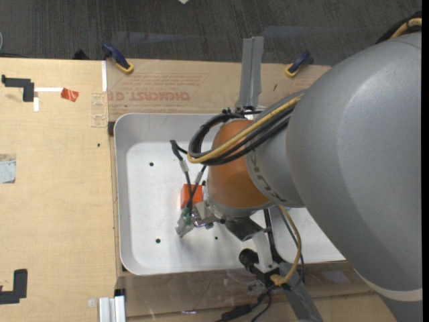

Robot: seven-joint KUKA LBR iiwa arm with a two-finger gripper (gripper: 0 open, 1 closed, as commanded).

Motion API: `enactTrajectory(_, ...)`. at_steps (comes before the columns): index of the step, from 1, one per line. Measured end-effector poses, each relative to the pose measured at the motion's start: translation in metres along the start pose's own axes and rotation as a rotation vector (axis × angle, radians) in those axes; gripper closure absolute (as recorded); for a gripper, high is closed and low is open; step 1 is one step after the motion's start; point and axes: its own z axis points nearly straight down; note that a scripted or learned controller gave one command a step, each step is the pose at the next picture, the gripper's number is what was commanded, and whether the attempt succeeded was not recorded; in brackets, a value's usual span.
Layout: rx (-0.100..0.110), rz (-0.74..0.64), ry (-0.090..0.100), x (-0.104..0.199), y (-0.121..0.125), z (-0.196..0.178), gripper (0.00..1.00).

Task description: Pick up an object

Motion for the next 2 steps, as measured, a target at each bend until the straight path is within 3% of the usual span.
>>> enactTrajectory(1, 0.000, -0.285, 0.000, -0.047, -0.002, 0.000, 0.00)
enactTrajectory(2, -0.002, -0.440, -0.001, -0.033, 0.039, -0.001, 0.00)
